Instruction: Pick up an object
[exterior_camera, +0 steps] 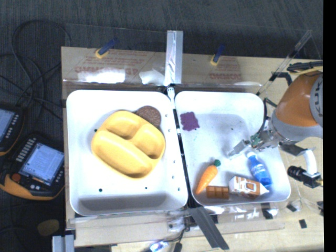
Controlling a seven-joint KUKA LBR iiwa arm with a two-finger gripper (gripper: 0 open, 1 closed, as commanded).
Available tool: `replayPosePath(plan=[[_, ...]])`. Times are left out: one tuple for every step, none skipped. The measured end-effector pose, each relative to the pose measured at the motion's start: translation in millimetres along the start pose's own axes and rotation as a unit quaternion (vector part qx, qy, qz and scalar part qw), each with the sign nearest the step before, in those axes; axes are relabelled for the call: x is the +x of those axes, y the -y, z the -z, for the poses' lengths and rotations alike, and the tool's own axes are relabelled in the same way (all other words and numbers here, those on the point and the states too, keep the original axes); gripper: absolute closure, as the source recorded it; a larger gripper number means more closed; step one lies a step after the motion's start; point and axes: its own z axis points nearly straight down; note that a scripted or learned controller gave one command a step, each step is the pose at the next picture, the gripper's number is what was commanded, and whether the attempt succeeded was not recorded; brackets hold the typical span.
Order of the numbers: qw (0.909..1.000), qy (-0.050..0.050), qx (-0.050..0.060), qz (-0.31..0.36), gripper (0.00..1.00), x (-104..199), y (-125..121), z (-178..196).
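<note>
My jaws (242, 146) hung low in the right bin (220, 100), spread and gripping nothing, just above the blue bottle (259, 171). The carrot (207, 178) and small carton (247, 187) lay left of that bottle.

Dark carpet floor (157, 9), wooden bench (247, 67)
</note>
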Motion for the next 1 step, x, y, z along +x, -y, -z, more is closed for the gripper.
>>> replayPosePath(plan=[[0.9999, 0.002, -0.011, 0.012, 0.00, 8.3, 45.9, -2.3]])
